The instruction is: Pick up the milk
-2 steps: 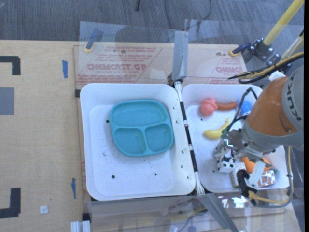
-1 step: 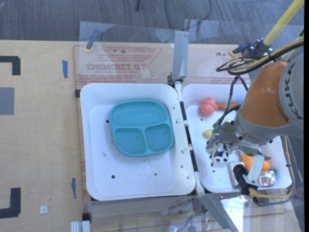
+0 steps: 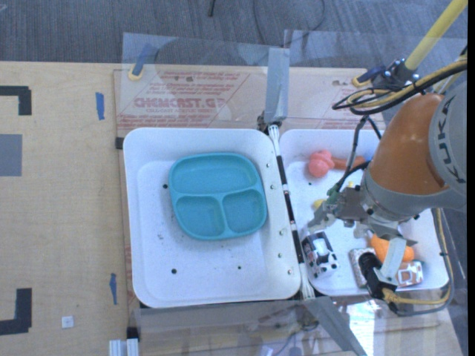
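Nearest the lens, the arm's orange band point(image 3: 407, 148) looms at right over the right bin point(image 3: 297, 148). The gripper point(image 3: 326, 215) hangs just above what looks like the milk point(image 3: 320, 252), black-and-white at the bin's lower left. Whether its fingers are parted I cannot tell; it should centre over the carton before descending.

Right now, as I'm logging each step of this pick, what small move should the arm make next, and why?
Probably a short shift toward the near edge of the right bin, then a descent. The gripper hangs just beyond the cow-patterned milk carton, which sits close to the bin's left wall, so it doesn't look lined up over the carton yet.
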You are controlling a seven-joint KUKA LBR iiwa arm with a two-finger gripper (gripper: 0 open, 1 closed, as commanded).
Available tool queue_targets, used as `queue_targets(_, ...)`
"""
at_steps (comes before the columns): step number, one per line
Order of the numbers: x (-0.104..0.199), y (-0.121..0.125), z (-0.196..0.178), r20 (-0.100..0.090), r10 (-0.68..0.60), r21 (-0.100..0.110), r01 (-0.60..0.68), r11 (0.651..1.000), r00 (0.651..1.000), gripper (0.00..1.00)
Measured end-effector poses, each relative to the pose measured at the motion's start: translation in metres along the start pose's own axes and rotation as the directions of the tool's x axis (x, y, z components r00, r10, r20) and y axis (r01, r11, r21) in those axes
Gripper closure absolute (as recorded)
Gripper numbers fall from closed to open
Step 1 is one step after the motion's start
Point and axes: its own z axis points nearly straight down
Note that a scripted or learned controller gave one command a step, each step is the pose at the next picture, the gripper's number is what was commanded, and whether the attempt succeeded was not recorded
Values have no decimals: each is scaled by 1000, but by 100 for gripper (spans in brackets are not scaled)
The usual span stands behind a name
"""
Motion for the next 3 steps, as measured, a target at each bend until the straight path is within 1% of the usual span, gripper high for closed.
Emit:
queue_targets(1,0,1,-9,0,1,0,-1,1000,1000,100)
queue_targets(2,-1,1,-9,0,2,0,-2,1000,1000,0)
queue_targets(3,26,-1,-77,1,-201,-2,201,980,980,0)
